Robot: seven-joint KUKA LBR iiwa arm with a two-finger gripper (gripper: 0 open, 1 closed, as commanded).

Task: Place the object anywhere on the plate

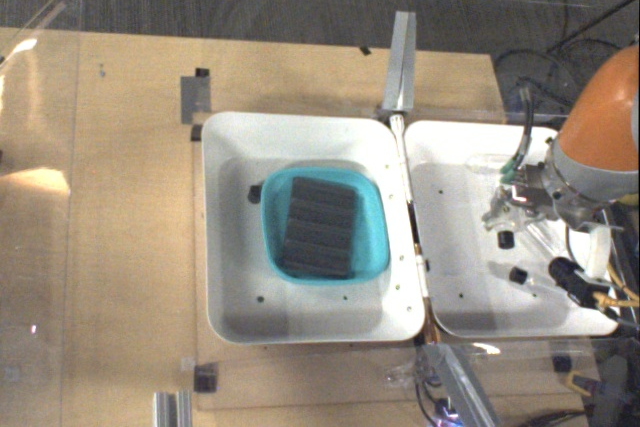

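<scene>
Dark ridged object [319,226] on turquoise plate [375,235], no legible writing; pincer [508,218] in right bin [450,305], state perhaps indiscernible.

My arm [610,130] is cut off by the right edge. My pincer [520,205] hangs over the right bin [450,215], its tips too small and cluttered to read. It hides part of that bin's floor. The bin's far right rim runs under my wrist.
</scene>
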